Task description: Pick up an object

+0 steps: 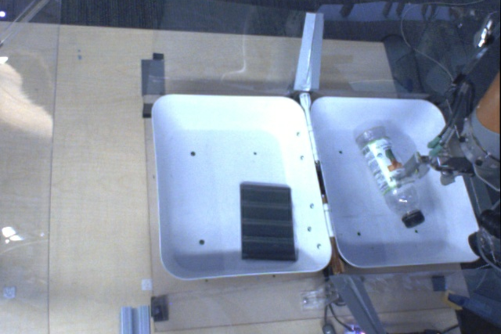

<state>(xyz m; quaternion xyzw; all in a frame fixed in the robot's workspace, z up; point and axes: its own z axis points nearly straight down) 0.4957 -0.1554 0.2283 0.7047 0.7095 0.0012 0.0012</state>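
On my feed the bench [86,192] takes up the left and middle of the frame, pale wood under a clear sheet that throws glare along the far left edge. Moving right, the left bin [188,129] sits in the centre of the frame, a shallow white tray with rounded corners. In its lower middle lies a black ribbed block [268,220], flat on the bin floor, long side running up and down the frame, well apart from the bin's left wall and nearer its right one.

A narrow grey divider bar [308,55] stands at the seam between the two bins, running up toward the top of the frame.

The right bin [344,223] butts against the left one at centre right. In it I see a clear plastic bottle [385,164] lying on its side, slanted from upper left to lower right, with a green and orange label around its middle and a dark cap at its lower right end. It rests roughly in the middle of that bin.

At the right edge of the frame the arm reaches in over the bin's right rim. The gripper [429,160] is just beside the bottle's right flank, at about the label's height. One thin finger seems to point toward the bottle, but I cannot make out whether it touches, nor how wide the gripper stands, and I see nothing clearly held.
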